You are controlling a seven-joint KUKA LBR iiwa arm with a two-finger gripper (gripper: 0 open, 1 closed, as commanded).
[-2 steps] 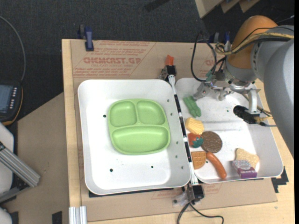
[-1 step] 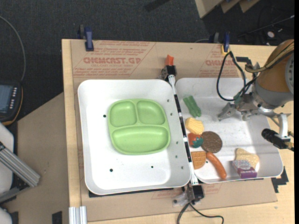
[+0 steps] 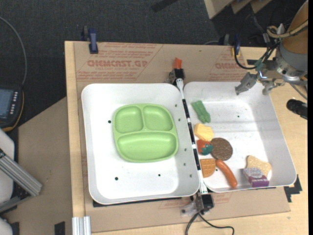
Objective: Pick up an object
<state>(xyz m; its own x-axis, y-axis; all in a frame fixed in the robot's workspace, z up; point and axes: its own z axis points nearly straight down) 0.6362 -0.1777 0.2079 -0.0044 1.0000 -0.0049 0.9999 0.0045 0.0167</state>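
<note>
The right bin (image 3: 274,126) holds several toy foods: a green pod (image 3: 200,111), a yellow piece (image 3: 204,131), a brown round patty (image 3: 221,149), a waffle-like orange piece (image 3: 208,167), an orange sausage (image 3: 227,173), a tan bread slice (image 3: 259,165) and a purple block (image 3: 258,180). A small red and green item (image 3: 204,147) lies beside the patty. My gripper (image 3: 255,85) hangs over the bin's far right corner, open, its two grey fingers (image 3: 244,84) spread with nothing between them. It is well away from the food.
A green three-compartment plate (image 3: 145,132) sits in the left bin (image 3: 98,170). Clamps (image 3: 177,70) stand at the bins' shared back edge, and a blue clamp (image 3: 91,39) at the board's far left. Cables (image 3: 254,58) trail near the wrist.
</note>
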